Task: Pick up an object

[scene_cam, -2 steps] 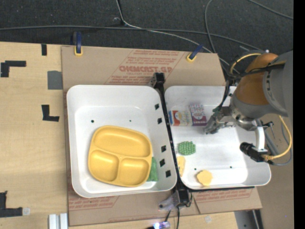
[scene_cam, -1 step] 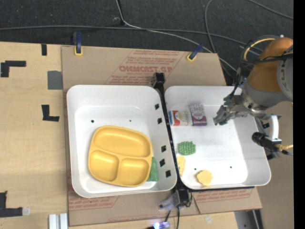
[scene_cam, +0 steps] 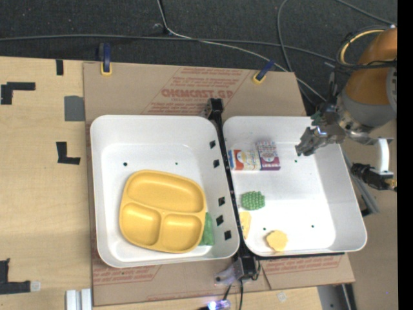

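Observation:
My gripper (scene_cam: 308, 142) hangs over the upper right part of the right bin (scene_cam: 329, 192), its dark fingers pointing left and down, with nothing visible between them. In that bin lie a red and white carton (scene_cam: 244, 160) and a purple packet (scene_cam: 268, 155) side by side, a green knobbly object (scene_cam: 253, 201) lower down, and a yellow piece (scene_cam: 277, 240) near the front wall. The left bin (scene_cam: 106, 147) holds a yellow divided tray (scene_cam: 162, 210) with a green item (scene_cam: 208, 231) at its right edge.
A black clip strip (scene_cam: 221, 173) runs along the wall between the bins. Cables (scene_cam: 193, 37) cross the dark surface at the back. The bins rest on a cardboard sheet (scene_cam: 187, 89) clamped at its far edge.

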### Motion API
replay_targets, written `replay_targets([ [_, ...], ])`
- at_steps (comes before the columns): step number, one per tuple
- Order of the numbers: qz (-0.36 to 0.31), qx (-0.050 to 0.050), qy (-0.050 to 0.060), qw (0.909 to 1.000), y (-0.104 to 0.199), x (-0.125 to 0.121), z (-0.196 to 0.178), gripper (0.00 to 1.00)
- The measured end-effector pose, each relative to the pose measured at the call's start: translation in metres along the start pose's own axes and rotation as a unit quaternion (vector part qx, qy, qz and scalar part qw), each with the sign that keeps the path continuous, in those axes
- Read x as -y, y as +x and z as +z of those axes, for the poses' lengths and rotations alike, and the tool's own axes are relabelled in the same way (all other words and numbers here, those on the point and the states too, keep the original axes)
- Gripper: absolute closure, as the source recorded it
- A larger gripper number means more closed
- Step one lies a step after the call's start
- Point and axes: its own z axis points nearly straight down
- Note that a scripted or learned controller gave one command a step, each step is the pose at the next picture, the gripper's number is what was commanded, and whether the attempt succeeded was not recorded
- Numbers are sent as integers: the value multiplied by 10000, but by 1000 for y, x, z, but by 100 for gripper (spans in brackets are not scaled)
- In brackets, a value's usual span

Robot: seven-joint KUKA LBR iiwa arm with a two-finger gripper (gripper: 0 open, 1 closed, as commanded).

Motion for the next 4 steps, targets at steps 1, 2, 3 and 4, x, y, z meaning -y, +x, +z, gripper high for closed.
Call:
replay_targets([
  [1, 2, -4, 10, 10000, 0, -1, -20, 100],
  [2, -2, -5, 27, 10000, 50, 17, -11, 100],
  [3, -11, -8, 28, 10000, 98, 32, -4, 100],
  [4, -17, -11, 20, 10000, 156, 39, -17, 100],
])
